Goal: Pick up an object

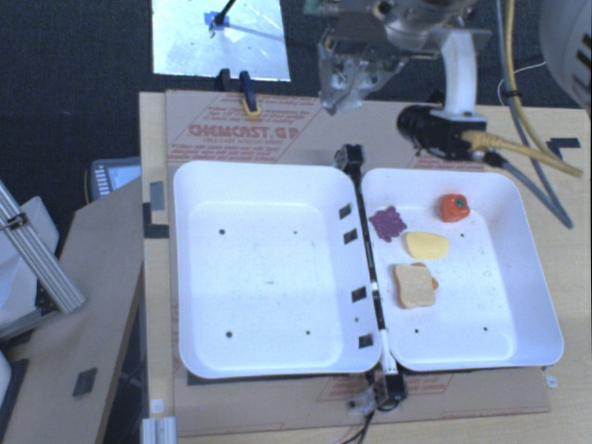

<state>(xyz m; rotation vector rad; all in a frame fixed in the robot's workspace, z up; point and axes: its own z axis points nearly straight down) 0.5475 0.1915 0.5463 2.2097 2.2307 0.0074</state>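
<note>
Several small items lie in the right bin (535, 276): a purple cluster (388, 221) near the divider, a red-orange tomato-like piece (453, 207) toward the back, a pale yellow piece (425, 245) in the middle, and a slice of toast (415, 286) in front of it. My gripper (344, 83) hangs high over the back of the bench, behind the bins and above the seam between them. It is well apart from every item, and nothing hangs from it.
The left bin (194, 276) sits beside the right one, joined by a black clipped divider (363, 248). A cardboard sheet (240, 129) lies under both. A shiny metal plate (217, 26) lies at the back left, with yellow cables (518, 151) at the back right.
</note>
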